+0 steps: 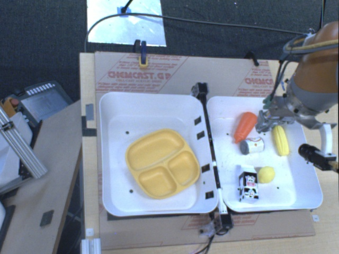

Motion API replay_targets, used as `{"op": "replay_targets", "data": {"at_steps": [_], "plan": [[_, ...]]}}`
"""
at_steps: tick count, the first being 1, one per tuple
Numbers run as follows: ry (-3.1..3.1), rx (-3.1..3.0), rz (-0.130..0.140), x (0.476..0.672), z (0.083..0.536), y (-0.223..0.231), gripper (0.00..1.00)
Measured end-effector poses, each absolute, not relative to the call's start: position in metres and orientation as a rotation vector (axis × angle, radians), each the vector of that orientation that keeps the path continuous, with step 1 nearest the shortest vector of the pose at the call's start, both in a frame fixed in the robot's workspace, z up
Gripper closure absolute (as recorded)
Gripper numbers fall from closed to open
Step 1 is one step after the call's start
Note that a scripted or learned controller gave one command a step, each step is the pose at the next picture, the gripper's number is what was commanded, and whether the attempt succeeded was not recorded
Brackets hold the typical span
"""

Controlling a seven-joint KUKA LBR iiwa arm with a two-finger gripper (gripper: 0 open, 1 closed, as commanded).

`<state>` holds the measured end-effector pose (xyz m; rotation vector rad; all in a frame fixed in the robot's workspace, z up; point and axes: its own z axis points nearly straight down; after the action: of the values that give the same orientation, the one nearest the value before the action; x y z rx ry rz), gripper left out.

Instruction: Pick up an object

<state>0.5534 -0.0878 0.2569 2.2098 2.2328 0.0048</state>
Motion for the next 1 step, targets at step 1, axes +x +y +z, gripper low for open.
{"op": "replay_targets", "data": {"at_steps": [1], "plan": [[2.233, 2.21, 0.005, 0.5615, 0.2618, -0.0322, 1.0]]}}
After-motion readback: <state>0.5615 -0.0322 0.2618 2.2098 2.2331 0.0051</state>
